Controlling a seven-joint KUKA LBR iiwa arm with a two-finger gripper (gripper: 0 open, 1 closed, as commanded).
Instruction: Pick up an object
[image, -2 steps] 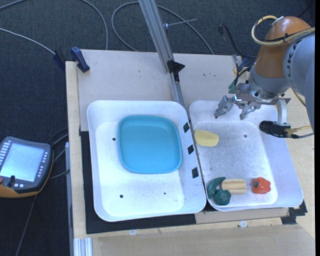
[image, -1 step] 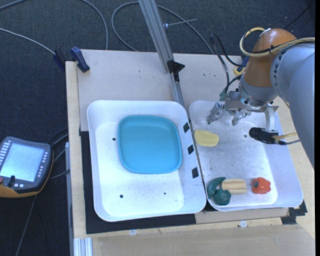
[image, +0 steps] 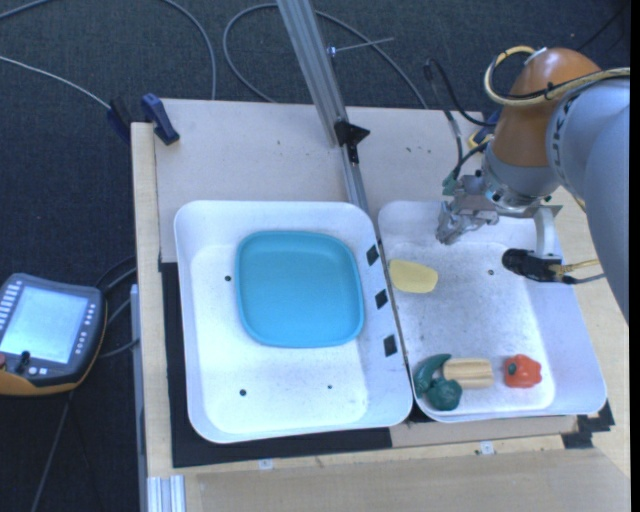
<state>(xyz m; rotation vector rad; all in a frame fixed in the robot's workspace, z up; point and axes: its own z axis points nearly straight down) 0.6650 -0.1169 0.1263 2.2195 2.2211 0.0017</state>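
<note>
Over the right bin (image: 570, 330), the gripper (image: 452, 228) hangs beyond the yellow piece (image: 413, 276); finger state, can't tell from this angle.

Grey arm (image: 600, 130) — orange band, yellow and black cables — metallic wrist.

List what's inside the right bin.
The right bin holds a yellow piece near its left wall, and a green item, a tan block and a red pepper along its near edge. The gripper covers the far corner.
</note>
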